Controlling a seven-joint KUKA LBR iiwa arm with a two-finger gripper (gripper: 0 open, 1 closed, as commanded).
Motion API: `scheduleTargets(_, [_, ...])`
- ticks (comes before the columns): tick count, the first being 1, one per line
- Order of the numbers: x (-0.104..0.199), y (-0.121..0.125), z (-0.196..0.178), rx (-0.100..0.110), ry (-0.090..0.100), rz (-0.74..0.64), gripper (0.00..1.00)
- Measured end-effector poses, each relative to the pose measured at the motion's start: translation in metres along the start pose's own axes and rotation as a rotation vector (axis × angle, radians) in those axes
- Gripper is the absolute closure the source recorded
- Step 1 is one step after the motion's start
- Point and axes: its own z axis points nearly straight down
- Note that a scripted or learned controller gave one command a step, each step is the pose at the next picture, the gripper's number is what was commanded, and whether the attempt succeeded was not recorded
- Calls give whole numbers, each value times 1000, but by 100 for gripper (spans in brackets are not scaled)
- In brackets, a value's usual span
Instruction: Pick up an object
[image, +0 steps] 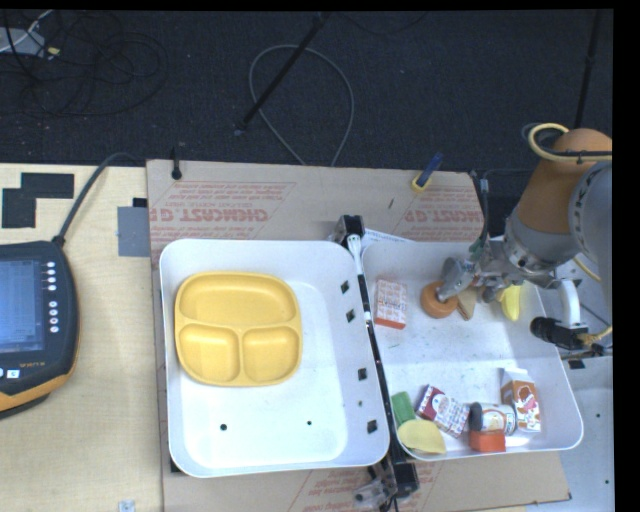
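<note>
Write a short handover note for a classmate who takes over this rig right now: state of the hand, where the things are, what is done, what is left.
Hand: low in the right bin, at an orange round object; whether it grips it cannot be told.
Things: small white and red packet near the divider; a cluster of small items along the right bin's near edge; yellow divided plate in the left bin.
Done: hand brought down to the orange object.
Left: confirm a grasp and lift it.
</note>
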Motion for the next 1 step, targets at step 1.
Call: scheduleTargets(1, [-1, 2, 6, 1, 3, -1, 0])
